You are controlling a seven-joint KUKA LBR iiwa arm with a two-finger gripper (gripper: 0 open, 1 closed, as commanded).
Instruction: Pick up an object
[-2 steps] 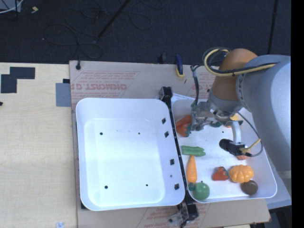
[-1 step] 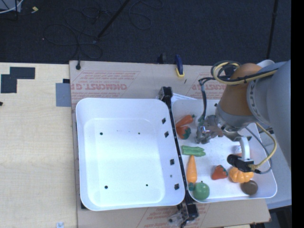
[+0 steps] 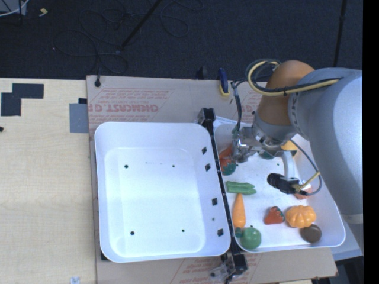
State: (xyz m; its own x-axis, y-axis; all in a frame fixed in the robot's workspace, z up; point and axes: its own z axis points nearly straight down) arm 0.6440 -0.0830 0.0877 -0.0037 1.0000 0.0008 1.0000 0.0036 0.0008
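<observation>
Gripper (image 3: 240,152) position: low in the right-hand shallow white bin (image 3: 331,232), against its upper-left wall. Whether it is released or clenched cannot be told. Nearest candidate objects, a red-orange toy piece (image 3: 225,155) and a small dark-green piece (image 3: 228,168), lie just beside it, crowded against the divider wall. Other toys, including an orange carrot (image 3: 238,210) and an orange pumpkin (image 3: 300,216), lie toward the near rim with open room around them. The left-hand white bin (image 3: 103,158) adjoins.

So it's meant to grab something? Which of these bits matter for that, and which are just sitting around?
Part of the job:
- gripper, low in the right bin
- toy pieces there: green pod, carrot, green ball, orange pumpkin, red piece, brown piece

Just lying about:
- left bin
- cardboard sheet
- cables behind the bench
</observation>
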